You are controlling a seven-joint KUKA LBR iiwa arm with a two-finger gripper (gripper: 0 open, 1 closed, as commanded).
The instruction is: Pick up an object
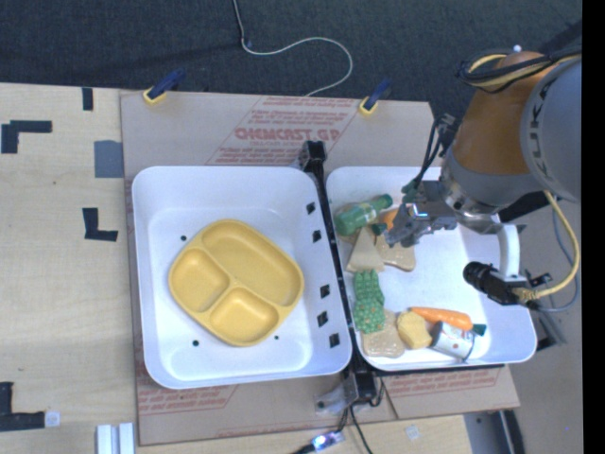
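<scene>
A: Which object is taken as the target, and where is it logged?

B: The toast slice (399,256) is judged the likeliest target. It is seen in the right bin (492,348), in the upper left part, directly under the gripper (408,223). A green bottle (359,216) is noted just beside it toward the divider, with a second tan slice (365,253) touching or nearly touching on the left.

A: Handling properties?

B: It is judged light and flat, probably a rigid or foam play-food piece, so little force should be needed. Being thin and lying flat, it offers only its edges; a pinch across the short width is suggested, with the fingers pushed down to the bin floor. Slipping out sideways is considered the main risk.

A: Other contents recorded?

B: A green waffle-like piece (368,301), a yellow lump (413,329), a carrot (441,317) and a small can (456,340) are clustered along the near wall. A yellow divided plate (236,280) is held in the left bin (151,253).

A: Arm pose and jaw state?

B: The arm (515,126) is brought in from the right, wrist bent down over the toast. Whether the jaws are spread or pressed together cannot be told; nothing is confirmed as gripped.
</scene>
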